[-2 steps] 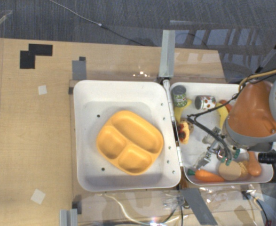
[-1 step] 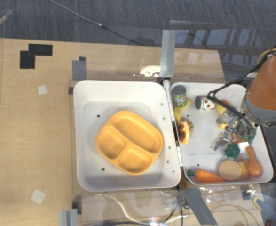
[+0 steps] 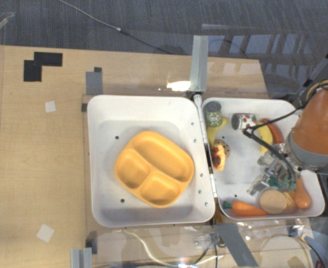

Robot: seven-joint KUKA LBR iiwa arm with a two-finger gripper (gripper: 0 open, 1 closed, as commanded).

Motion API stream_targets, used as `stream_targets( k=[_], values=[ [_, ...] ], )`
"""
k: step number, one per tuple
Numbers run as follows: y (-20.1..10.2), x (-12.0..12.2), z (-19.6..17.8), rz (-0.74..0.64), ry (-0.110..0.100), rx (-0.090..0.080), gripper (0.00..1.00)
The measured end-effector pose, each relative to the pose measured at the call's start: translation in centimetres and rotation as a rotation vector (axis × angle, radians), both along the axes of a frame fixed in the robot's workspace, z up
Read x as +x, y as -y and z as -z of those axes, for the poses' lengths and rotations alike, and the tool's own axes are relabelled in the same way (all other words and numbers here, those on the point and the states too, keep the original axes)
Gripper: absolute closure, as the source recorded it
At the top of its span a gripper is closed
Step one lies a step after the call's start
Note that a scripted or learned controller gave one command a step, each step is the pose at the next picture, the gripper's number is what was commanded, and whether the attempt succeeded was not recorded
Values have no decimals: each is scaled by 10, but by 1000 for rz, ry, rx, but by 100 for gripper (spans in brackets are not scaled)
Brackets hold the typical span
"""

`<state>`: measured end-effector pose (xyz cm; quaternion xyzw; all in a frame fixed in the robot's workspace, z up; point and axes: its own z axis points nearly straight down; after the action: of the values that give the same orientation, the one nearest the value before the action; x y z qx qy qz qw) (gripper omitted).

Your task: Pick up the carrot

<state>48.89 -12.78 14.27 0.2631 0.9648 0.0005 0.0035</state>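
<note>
At lower right of the frame, the gripper point(image 3: 271, 178) hangs low in the right bin point(image 3: 236, 166); its grip cannot be told. The carrot point(image 3: 247, 209) lies along the bin's bottom edge, beside a tan round piece point(image 3: 274, 201).

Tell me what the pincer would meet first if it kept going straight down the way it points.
Likely the round tan food piece just below the pincer, in the right bin. The carrot lies slightly further left along the near wall. Depth is hard to judge from above.
</note>
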Motion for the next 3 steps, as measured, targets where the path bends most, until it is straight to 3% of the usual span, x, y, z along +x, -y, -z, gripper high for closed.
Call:
stream_targets(
  k=[1,2,3],
  values=[
    [40,0,-29,149,0,0,0],
    [57,4,30,333,9,6,0],
    [57,4,30,333,9,7,0]
  ],
)
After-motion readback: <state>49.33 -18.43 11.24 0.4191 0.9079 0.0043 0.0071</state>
